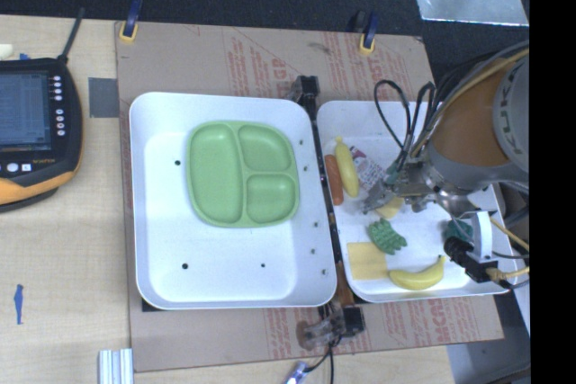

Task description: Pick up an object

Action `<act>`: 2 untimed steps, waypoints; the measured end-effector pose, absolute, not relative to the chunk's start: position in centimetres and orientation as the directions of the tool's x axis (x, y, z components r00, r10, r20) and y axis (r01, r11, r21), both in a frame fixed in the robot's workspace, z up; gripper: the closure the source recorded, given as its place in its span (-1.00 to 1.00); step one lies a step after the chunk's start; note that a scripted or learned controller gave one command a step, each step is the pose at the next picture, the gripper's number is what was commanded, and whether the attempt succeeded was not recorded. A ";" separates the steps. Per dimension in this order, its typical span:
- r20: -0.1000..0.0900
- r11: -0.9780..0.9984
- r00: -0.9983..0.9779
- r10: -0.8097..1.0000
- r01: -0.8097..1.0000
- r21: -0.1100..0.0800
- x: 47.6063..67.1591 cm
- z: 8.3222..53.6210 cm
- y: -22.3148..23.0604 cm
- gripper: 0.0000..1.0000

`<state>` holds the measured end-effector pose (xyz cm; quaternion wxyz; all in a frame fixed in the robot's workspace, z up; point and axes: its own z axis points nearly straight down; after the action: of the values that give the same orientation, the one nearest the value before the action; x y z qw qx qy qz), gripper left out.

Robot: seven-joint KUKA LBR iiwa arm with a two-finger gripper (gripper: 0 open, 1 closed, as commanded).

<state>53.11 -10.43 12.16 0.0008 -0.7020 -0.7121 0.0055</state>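
The right bin (pixel 360 117) holds several toy foods: a yellow banana (pixel 417 275) near its front edge, a yellow cheese slice (pixel 365 260), a green leafy piece (pixel 387 236), an upright yellow corn-like piece (pixel 346 167) and an orange hot dog (pixel 334 178) along the left wall. My gripper (pixel 385 196) is low in the middle of this bin, just above the green piece and next to a small yellow piece (pixel 390 207). The wrist and cables cover the fingers.
The left bin (pixel 162 256) carries a green divided plate (pixel 242 173). A teach pendant (pixel 34 135) lies on the bench at far left. The arm's grey and orange body (pixel 481 117) overhangs the right bin's right side. Clamps sit at the cardboard's back edge.
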 end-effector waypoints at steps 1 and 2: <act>-0.001 0.001 -0.001 1.000 1.000 -0.002 56.2 9.1 -16.1 -1.00; 0.000 0.007 -0.007 1.000 1.000 -0.005 55.7 9.1 -11.4 -1.00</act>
<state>55.72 -11.42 9.14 0.0020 -0.7046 -0.7096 0.0018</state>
